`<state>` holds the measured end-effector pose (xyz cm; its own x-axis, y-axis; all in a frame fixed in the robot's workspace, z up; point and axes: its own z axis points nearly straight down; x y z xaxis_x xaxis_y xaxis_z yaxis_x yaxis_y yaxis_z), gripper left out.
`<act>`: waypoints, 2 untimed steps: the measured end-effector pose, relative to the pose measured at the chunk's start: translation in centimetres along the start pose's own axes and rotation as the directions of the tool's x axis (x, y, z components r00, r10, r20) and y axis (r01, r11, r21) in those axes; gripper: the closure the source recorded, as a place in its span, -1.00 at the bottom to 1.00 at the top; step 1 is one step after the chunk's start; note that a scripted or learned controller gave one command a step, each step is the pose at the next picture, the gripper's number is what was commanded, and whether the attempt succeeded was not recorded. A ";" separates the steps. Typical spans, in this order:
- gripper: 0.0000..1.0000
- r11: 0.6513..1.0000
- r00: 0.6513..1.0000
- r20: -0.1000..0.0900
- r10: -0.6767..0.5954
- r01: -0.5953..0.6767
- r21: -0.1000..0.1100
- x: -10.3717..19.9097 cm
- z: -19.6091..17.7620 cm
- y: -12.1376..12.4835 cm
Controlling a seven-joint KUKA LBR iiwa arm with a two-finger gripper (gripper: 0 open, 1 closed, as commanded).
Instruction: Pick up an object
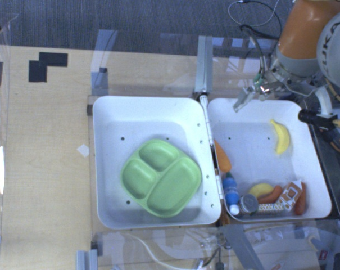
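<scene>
My gripper (244,100) hangs over the far edge of the right bin (254,117), up near the arm's orange band, with nothing visible in it. A yellow banana (281,136) lies in that bin to the gripper's right and nearer the front. An orange carrot (222,158) rests against the bin's left wall. Along the front wall sit a blue bottle (230,190), a silver can (249,203), a yellow lemon (261,189), a red sausage (272,194) and a small carton (290,194).
The left bin (119,122) holds a green divided plate (161,177), tilted toward its front right corner. A metal rail (203,66) runs back from the divider between the bins. Cables (254,16) loop behind the arm.
</scene>
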<state>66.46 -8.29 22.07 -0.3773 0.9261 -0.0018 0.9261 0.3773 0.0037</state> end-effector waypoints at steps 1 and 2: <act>-1.00 0.988 0.988 0.000 0.155 -0.155 0.000 -3.3 12.7 -0.8; -1.00 0.972 0.972 -0.001 0.235 -0.235 0.004 -0.9 13.2 -0.8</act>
<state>66.07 -9.42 8.88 -0.1491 0.9888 0.0006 0.9888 0.1491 0.0004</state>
